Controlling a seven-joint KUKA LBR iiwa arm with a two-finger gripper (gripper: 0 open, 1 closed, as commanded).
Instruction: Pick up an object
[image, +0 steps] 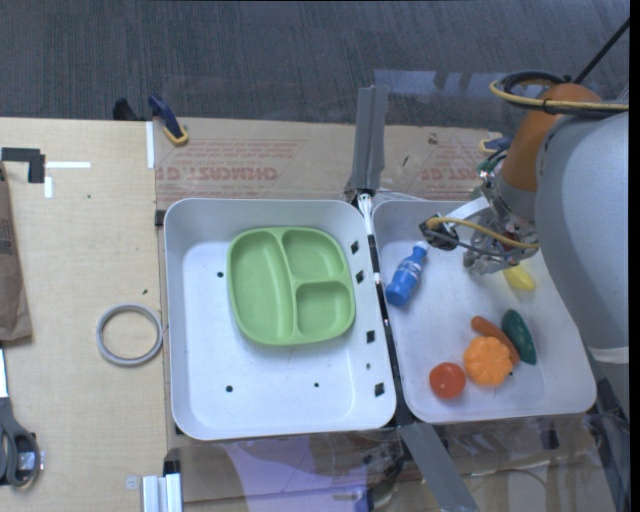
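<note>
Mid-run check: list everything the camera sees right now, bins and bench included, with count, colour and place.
Bins: two, white, side by side on the bench.
Divided plate: one, green, left bin.
Bottle: one, blue, right bin, near the divider.
Yellow item: one, right bin, beside the hand.
Tomato: one, red, right bin, near edge.
Orange item: one, beside the tomato.
Green vegetable: one, dark green, right of the orange item.
Tape ring: one, grey, bench left of the bins.
Hand: one, over the right bin.

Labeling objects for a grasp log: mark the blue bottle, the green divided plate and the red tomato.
blue bottle (404, 279), camera view, middle of its body.
green divided plate (262, 290), camera view, floor of its large compartment.
red tomato (447, 380), camera view, its top centre.
</note>
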